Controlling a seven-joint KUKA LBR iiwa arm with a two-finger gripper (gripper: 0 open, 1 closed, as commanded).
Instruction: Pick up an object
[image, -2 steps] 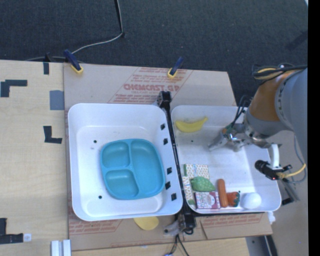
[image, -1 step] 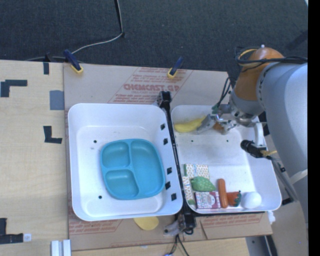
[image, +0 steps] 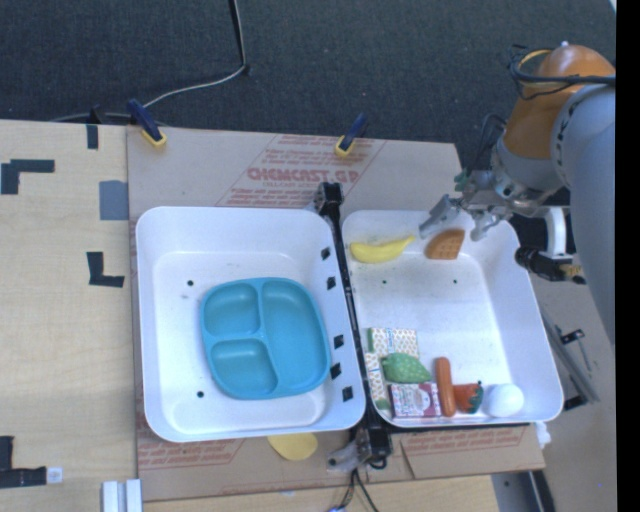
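My gripper (image: 462, 218) hovers at the far edge of the right bin (image: 520, 300), fingers spread apart and nothing between them. Just below its left finger (image: 438, 217) an orange-brown toy bread slice (image: 446, 245) lies against the bin's far wall. A yellow banana (image: 380, 250) rests to its left, by the divider. At the bin's near edge sit a green leafy toy (image: 405, 367), a small red-and-white carton (image: 414, 401), an orange carrot (image: 446, 385) and a white ball (image: 505, 399).
The left bin (image: 160, 300) holds a blue divided plate (image: 265, 335). A yellow disc (image: 292, 446) pokes out from under that bin's near edge. Two clamps (image: 148, 122) (image: 350, 137) grip the cardboard at the back. The grey arm (image: 590, 150) stands along the right side.
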